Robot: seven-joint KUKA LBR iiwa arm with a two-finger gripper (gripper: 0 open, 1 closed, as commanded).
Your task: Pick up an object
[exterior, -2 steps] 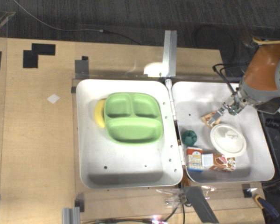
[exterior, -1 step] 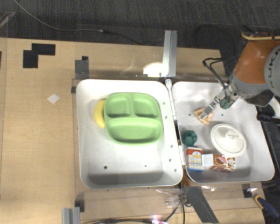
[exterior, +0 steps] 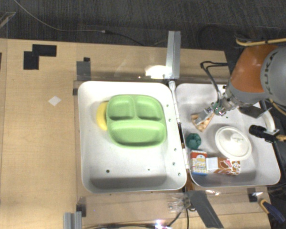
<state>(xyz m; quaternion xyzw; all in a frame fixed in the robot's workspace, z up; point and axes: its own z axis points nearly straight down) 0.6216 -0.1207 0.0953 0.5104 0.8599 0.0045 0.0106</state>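
Objects for picking lie in two white bins on the table [exterior: 38, 142]. Left bin [exterior: 93, 171] holds a green tray [exterior: 135, 119] with a yellow thing [exterior: 101, 116] tucked under its left edge. Right bin [exterior: 271, 175] holds a white bowl [exterior: 233, 141], a carton [exterior: 199, 162] touching a flat packet [exterior: 223, 165] along the near wall, a tan snack [exterior: 201, 120], and a teal ball [exterior: 194, 140]. The grey arm [exterior: 269, 75] reaches in from the right; its tool [exterior: 218, 108] hangs just beside the snack, whether apart or together I cannot tell.
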